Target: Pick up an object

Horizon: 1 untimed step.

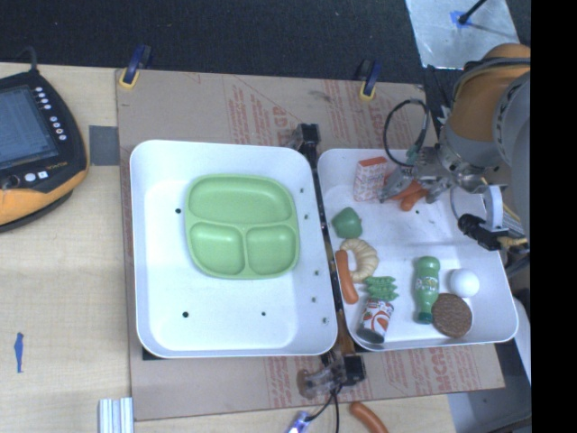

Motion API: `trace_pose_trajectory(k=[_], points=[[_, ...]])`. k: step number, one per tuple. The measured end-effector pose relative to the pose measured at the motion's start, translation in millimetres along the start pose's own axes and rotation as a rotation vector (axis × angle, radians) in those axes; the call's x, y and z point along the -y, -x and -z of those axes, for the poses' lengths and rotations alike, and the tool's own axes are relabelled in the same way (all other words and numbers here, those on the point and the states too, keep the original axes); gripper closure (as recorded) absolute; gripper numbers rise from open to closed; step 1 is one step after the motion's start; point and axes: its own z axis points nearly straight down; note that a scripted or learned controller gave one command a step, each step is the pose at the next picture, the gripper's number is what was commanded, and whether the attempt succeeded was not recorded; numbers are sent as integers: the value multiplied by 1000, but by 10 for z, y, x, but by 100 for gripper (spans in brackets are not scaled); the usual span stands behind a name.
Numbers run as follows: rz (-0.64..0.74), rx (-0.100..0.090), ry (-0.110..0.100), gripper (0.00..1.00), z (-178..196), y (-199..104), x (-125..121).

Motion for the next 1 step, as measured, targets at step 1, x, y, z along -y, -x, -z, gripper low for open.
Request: trace_pose_trajectory(k=[1], points=[[-1, 3, 3, 0, -1, 344, 2]])
